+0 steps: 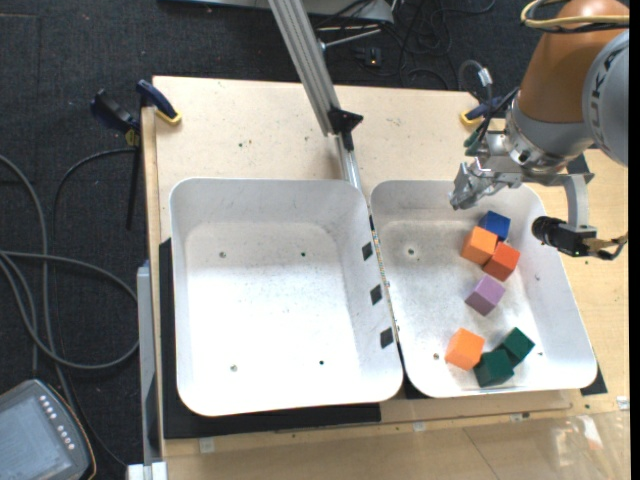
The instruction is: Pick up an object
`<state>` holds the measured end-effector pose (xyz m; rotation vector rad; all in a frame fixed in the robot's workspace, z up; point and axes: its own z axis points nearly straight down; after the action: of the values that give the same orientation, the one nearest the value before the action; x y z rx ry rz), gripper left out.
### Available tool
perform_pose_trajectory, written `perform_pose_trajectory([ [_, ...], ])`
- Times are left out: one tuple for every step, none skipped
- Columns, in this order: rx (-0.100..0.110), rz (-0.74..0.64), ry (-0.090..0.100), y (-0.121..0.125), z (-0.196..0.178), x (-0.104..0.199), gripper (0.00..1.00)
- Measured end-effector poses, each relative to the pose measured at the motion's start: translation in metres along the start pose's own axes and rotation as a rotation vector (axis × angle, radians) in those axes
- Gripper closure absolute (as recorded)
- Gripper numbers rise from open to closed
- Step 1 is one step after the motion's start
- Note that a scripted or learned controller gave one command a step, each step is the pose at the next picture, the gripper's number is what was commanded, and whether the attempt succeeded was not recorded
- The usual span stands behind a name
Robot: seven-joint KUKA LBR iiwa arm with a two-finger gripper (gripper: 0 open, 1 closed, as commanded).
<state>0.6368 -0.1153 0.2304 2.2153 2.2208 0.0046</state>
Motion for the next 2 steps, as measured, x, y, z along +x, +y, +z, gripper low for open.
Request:
perform_pose_trajectory([
  [0.005,-0.004,0.002,-0.003,-0.003,0.043,1.0],
  [0.008,-0.005,0.003,-0.011,0.007,0.096,1.0],
])
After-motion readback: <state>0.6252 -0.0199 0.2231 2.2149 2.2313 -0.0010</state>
